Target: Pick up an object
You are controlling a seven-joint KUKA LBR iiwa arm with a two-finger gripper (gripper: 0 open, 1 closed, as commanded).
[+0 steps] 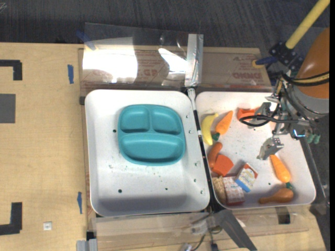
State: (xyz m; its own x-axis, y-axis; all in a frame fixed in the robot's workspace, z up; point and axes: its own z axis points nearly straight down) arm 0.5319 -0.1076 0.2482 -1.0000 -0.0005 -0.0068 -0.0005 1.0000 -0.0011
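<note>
Carrot [280,168] is the likeliest pick: a small orange toy lying tilted in the right bin [309,177], lower right of the frame, just beside and below the claw [269,149]. I judge it light, stiff plastic, smooth and a bit slippery, tapered so it could squirt out of a grip near the tip; taking it across the thick middle looks safest. Nearest the viewer along the bin's bottom edge lie a brown pear-shaped piece [279,195] at lower right and a small printed box [234,190] further left, with a blue, white and red carton [246,177] touching it. Just above them sits an orange-red block [222,164] near the bin's left wall. The claw hangs over the bare middle of the bin floor, apart from every toy and holding nothing; whether its tips are spread or closed I cannot tell. Farther up lie a second carrot [224,123] beside a yellow banana [208,128], and an orange piece [247,112] near the top rim. In the left bin [99,177] rests a teal divided plate [152,134], centre of the frame.
</note>
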